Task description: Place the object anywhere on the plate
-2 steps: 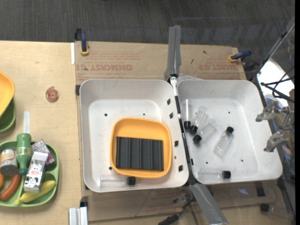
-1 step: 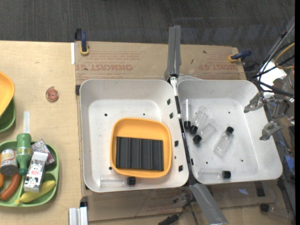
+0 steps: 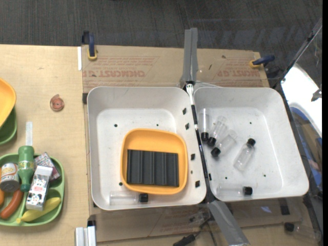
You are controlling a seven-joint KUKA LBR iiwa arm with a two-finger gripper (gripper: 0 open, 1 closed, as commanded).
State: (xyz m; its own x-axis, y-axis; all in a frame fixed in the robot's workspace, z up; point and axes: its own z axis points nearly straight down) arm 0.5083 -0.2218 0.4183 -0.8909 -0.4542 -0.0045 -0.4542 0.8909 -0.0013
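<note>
A yellow-orange plate lies in the left white bin, toward its front. On the plate rests a black ridged rectangular block, lying flat. A clear vial with a black cap lies on the left bin's floor just in front of the plate, beside its rim. In the right white bin several clear vials with black caps lie scattered: a cluster near the left wall, and one more to the middle. A lone black cap sits near that bin's front wall.
A metal divider runs between the bins at the back. Cardboard lies under the bins, clamped at its far corners. On the wooden bench to the left stand a green tray of toy food, a yellow bowl and a small pink disc.
</note>
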